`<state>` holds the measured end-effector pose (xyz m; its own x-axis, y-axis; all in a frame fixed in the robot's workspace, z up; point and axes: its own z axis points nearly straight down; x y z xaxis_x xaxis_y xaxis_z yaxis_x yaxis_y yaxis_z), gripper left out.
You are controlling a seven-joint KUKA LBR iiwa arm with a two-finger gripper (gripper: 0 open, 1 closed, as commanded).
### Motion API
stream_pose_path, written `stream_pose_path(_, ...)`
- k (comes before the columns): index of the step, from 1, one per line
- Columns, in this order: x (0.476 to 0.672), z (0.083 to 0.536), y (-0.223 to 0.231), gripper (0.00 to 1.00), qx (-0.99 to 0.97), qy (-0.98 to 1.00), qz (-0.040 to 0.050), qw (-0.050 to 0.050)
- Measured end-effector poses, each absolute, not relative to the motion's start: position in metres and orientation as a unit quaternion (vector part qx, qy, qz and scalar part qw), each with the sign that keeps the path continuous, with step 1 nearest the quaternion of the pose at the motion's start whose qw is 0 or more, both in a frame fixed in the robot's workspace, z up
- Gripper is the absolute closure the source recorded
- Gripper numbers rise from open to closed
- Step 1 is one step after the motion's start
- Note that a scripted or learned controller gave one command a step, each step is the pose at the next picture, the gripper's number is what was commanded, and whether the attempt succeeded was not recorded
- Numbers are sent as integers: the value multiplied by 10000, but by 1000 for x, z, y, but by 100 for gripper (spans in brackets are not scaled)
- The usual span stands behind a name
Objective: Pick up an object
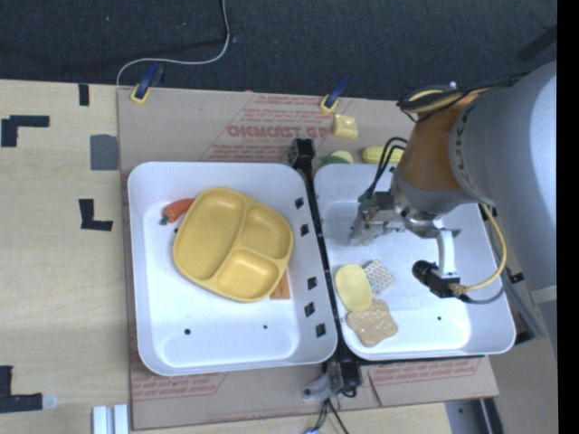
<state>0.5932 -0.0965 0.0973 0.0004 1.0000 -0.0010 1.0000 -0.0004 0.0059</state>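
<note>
Nearest the camera in the right bin (488,337) lie a tan cracker-like piece (373,324) and a pale yellow oval (354,287), touching, with a small mesh scrap (381,276) just beside them. Beyond those, the gripper (369,224) hangs low over bare bin floor, and how it stands cannot be told from here. It would do well to shift toward the oval, centre over it, then descend. Farther left, a yellow divided plate (233,243) sits in the left bin (149,269).

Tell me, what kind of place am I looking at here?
Probably a robotics lab test bench: a robot arm reaches over two white bins of toy-like food and a yellow divided plate, on cardboard clamped down.
</note>
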Motion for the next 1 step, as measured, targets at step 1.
stream_pose_path(1,592,96,-96,0,7069,7073,10,14)
